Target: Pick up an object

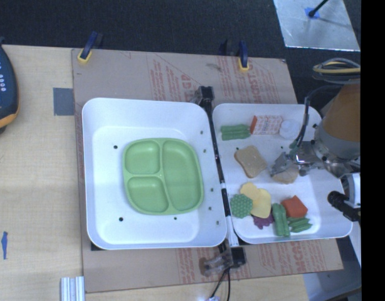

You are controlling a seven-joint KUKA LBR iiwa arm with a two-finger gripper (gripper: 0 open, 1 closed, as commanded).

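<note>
1. Pincer (286, 165) low in the right bin (327, 231), over a tan piece (285, 177) — open or closed, cannot tell.
2. Just left: bread slice (251, 160); below, yellow piece (258, 200) and red block (294, 205).
3. Left bin (98, 168) on the counter (36, 187) — green divided plate (162, 176) inside.

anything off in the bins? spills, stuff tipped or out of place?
Nothing stands out. The green divided plate lies flat in the left bin; the toy food items stay inside the right bin. The hand is low over a tan piece there.
</note>
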